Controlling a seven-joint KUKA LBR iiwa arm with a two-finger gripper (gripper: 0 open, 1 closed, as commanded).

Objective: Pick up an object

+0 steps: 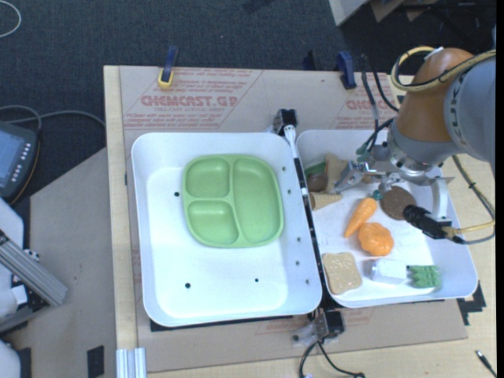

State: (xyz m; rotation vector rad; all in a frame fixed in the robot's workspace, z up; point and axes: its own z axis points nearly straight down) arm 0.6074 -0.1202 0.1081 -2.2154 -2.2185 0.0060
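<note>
My gripper [365,181] hangs over the back half of the right bin [465,270], its fingers spread open with nothing between them. Just below it lies an orange carrot [361,215], pointing toward the front left. A round orange fruit [376,239] sits right in front of the carrot. A slice of bread [343,272] lies at the bin's front left. Beside it are a white piece [388,272] and a green piece [424,276]. A brown disc [394,201] lies partly under the wrist.
The left bin [157,235] holds a green divided plate [233,199]. Brown and tan food pieces [319,179] sit against the right bin's left wall. The grey arm with its orange band [429,101] covers the bin's back right corner.
</note>
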